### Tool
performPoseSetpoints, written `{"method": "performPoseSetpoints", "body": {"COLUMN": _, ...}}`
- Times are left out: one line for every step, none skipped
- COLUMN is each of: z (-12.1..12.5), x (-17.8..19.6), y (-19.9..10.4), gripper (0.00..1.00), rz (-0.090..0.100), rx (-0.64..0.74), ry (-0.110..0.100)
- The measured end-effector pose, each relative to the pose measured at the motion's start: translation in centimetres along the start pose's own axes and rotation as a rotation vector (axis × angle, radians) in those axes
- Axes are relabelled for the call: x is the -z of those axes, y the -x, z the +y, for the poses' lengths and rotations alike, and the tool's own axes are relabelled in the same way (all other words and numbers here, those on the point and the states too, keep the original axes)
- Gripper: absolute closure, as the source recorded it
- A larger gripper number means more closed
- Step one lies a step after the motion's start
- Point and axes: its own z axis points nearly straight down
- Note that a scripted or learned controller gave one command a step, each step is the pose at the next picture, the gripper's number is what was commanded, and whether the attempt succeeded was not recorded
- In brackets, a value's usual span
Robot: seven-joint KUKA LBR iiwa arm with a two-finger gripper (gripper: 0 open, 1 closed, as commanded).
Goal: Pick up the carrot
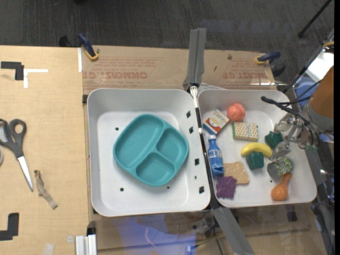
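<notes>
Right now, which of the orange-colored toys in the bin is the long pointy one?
The carrot, lying in the right bin's front right corner beside a grey can. The other orange toy, near the bin's back, is round like a ball.

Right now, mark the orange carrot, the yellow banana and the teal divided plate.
orange carrot (280,188): camera view, on its thick lower end.
yellow banana (256,150): camera view, mid-curve.
teal divided plate (133,137): camera view, floor of its largest compartment.

Arm in from right, pincer (284,142) low, wrist tilted twd view's left.
</notes>
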Motion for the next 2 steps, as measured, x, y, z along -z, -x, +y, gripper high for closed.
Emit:
{"method": "performPoseSetpoints", "body": {"z": 0.2, "x": 1.0, "y": 0.3, "gripper": 1.00, "rz": -0.007, "rx": 0.003, "ry": 0.002}}
{"method": "performPoseSetpoints", "body": {"z": -0.8, "x": 5.2, "y": -3.8, "gripper": 1.00, "rz": 0.053, "rx": 0.309, "ry": 0.011}}
